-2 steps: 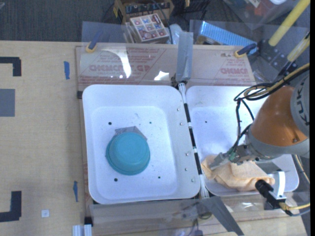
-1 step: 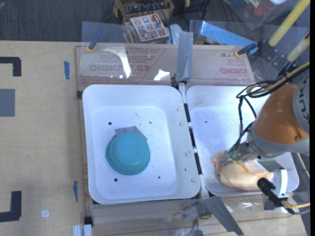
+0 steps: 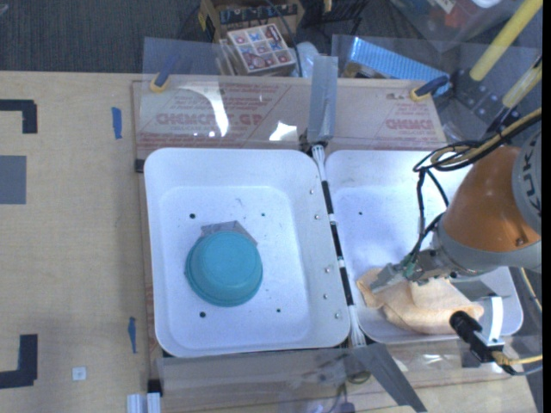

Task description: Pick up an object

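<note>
Robotics lab (white bins (image 3: 164, 231), cables (image 3: 430, 166))

Bright overhead light is washing out the right bin (image 3: 379, 198) and glaring white on the clear panel (image 3: 258, 120) behind the bins. Soft shadows are falling inside the left bin (image 3: 172, 179). Fine detail is looking slightly soft and grainy throughout.
</note>
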Available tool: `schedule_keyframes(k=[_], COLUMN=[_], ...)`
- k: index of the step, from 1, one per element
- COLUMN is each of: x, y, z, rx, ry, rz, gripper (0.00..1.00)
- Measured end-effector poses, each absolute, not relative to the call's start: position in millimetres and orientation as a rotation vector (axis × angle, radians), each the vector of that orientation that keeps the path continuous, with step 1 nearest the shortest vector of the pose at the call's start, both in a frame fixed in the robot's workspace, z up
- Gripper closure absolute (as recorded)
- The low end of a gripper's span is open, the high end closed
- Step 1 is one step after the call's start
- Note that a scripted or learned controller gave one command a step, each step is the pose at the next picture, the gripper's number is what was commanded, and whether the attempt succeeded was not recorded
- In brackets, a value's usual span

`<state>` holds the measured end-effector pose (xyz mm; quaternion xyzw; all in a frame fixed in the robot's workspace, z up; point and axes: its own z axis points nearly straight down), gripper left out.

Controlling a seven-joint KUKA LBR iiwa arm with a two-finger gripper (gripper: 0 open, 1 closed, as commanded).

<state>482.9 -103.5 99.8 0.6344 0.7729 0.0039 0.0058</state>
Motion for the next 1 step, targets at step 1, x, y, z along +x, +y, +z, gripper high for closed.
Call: schedule_keyframes(k=[1], x=[481.9], y=[-98.3], z=[89.4], rx=[2.152], ry=[2.280], rz=[0.010], gripper=[0.00])
